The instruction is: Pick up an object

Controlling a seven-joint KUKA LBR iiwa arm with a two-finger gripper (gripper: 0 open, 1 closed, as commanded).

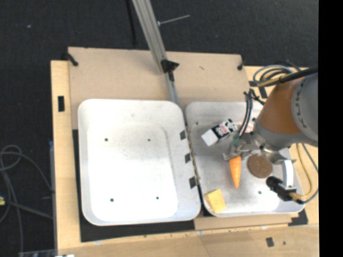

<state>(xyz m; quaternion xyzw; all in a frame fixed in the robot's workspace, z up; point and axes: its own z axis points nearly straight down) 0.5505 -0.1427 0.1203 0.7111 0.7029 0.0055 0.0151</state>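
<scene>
From the overhead camera I see the worktop (123,74) carrying the left bin (128,159) and the right bin (214,111) side by side, their inner rims touching. My arm (281,114) comes in from the right, its orange band over the far right part of the right bin.

The pincer (237,151) hangs over the middle of the right bin. From this angle I cannot tell how far it is open, and I see nothing clearly held in it.

The orange carrot (235,173) lies on the floor of the right bin, its broad end just under the pincer and its tip pointing toward the near rim. I cannot tell whether the pincer touches it.

A brown disc (260,166) lies just to the right of the carrot, close to it. A small white and black box (217,133) sits near the pincer, on its far left side. A yellow block (216,200) rests in the near left corner of the same bin, apart from the carrot.

A metal strut (150,25) slants across the worktop behind the bins.
</scene>
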